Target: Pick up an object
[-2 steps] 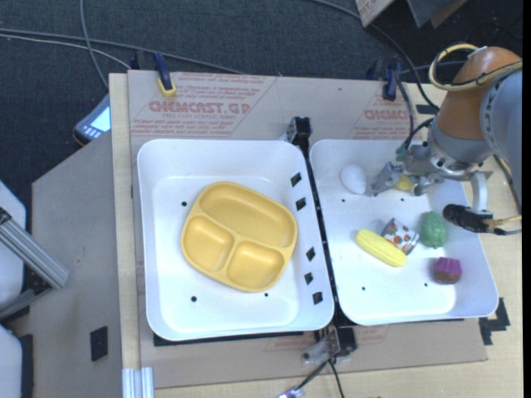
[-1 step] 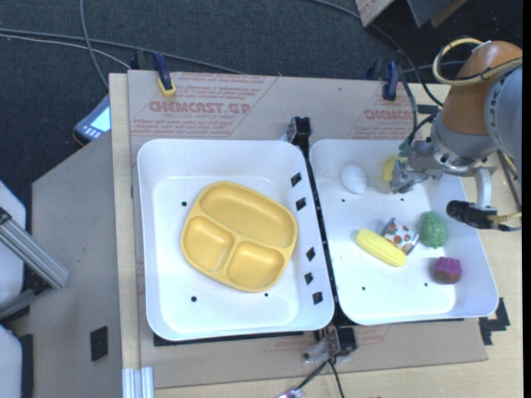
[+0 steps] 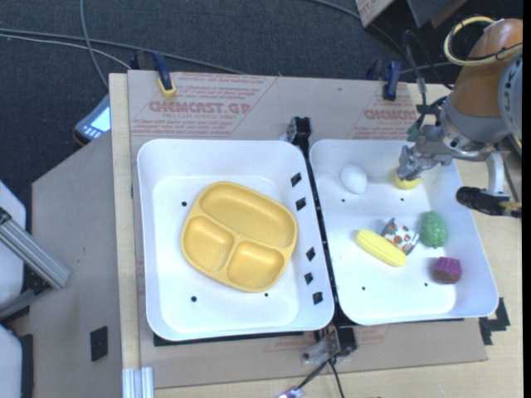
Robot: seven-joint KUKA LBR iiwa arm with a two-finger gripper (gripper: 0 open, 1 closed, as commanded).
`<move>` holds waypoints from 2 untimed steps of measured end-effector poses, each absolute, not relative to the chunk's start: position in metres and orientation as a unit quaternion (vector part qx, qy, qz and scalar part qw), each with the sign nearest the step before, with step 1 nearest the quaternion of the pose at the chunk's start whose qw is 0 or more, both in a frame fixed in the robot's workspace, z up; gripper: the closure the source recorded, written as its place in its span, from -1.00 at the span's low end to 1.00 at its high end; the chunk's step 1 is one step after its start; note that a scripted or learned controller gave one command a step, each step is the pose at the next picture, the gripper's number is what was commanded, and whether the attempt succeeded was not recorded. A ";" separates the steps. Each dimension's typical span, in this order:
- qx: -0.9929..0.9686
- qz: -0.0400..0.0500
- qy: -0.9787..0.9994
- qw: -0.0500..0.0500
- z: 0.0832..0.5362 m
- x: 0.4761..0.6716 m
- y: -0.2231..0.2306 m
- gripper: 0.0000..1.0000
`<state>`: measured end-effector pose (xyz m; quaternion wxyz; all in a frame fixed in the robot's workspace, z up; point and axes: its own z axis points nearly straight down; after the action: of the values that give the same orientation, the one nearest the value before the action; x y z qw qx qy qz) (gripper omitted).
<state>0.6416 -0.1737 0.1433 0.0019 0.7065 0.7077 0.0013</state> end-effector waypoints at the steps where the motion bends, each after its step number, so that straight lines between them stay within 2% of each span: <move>1: 0.707 0.002 0.707 0.002 0.192 0.635 -0.174 1.00; 2: 0.707 0.002 0.708 0.003 0.237 0.636 -0.174 1.00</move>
<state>0.6359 -0.1740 0.2371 0.0028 0.7067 0.7075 0.0016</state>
